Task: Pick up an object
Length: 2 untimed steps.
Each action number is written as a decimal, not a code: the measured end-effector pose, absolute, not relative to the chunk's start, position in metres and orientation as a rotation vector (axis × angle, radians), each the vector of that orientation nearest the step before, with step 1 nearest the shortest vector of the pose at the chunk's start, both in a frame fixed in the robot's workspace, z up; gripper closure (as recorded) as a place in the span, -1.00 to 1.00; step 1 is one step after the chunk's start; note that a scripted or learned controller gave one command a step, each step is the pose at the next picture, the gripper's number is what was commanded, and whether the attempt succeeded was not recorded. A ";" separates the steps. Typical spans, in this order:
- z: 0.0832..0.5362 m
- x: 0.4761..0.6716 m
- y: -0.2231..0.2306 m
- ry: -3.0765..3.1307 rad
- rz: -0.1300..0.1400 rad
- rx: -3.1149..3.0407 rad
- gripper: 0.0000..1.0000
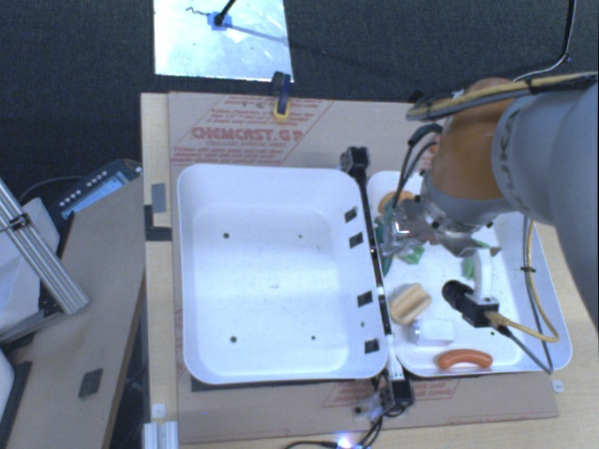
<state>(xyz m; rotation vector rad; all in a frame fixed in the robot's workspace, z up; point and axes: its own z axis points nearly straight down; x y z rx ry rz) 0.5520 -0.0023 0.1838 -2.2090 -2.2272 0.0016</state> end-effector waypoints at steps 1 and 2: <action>0.184 0.499 -0.001 -2.219 0.003 -2.219 1.00; 0.221 0.526 0.044 -2.234 -0.008 -2.213 1.00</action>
